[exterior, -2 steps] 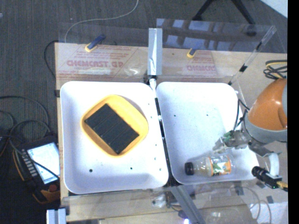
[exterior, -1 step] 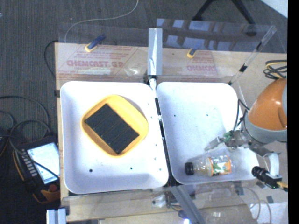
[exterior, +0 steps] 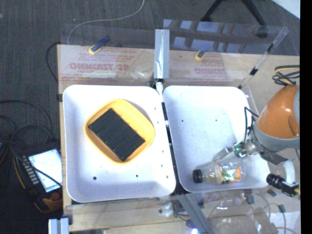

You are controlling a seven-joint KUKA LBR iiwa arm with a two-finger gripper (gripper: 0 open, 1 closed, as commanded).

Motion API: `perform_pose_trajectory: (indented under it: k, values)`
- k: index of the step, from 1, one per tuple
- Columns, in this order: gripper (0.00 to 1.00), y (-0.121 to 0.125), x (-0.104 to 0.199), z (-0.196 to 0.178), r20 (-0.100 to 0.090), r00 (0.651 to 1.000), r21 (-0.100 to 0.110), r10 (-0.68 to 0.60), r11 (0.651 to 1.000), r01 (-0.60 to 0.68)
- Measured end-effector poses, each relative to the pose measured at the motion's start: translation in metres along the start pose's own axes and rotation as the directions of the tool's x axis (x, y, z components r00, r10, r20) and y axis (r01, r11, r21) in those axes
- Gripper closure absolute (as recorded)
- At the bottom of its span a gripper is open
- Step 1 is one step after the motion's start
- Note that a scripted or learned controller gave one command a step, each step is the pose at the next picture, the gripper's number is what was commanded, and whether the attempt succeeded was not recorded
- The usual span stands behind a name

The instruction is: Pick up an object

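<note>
The claw [exterior: 239, 150] hangs low over the near right part of the right bin [exterior: 204, 106], at the end of the grey arm [exterior: 280, 121] that reaches in from the right with its orange band above the wrist. Whether the claw is parted or closed cannot be told; at this angle it is a small blurred cluster of metal and green.

The nearest thing to it is a clear plastic bottle [exterior: 219, 173] lying on its side on the bin floor, just below the claw and a little to its left in the picture, so close that the two may touch, though that cannot be settled. The bottle's long axis runs roughly left to right, its dark cap [exterior: 197, 175] at the end away from the arm and its base pointing back toward the arm. An orange label wraps its middle.

Well away to the claw's left, in the left bin [exterior: 78, 179], a yellow dish [exterior: 146, 126] holds a dark ribbed square pad [exterior: 117, 134]; the surface carries both bins side by side.

As a judgement, the bottle is the likely target: the move calls for a short shift toward the near edge and a closing across the bottle's narrow width, since a round body lying flat can roll aside.
</note>
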State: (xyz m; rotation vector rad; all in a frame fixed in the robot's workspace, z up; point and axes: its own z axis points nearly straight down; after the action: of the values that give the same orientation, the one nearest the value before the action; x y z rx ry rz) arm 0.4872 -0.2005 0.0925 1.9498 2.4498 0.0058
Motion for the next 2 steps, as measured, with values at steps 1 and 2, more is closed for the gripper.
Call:
perform_pose_trajectory:
  k: [1, 2]
  values:
    - [0.00, 0.021, -0.019, -0.012, -0.011, 0.949, 0.015, 0.316, 0.949, -0.316]
    - [0.00, 0.074, -0.021, 0.001, -0.003, 0.963, -0.004, 0.269, 0.963, -0.269]
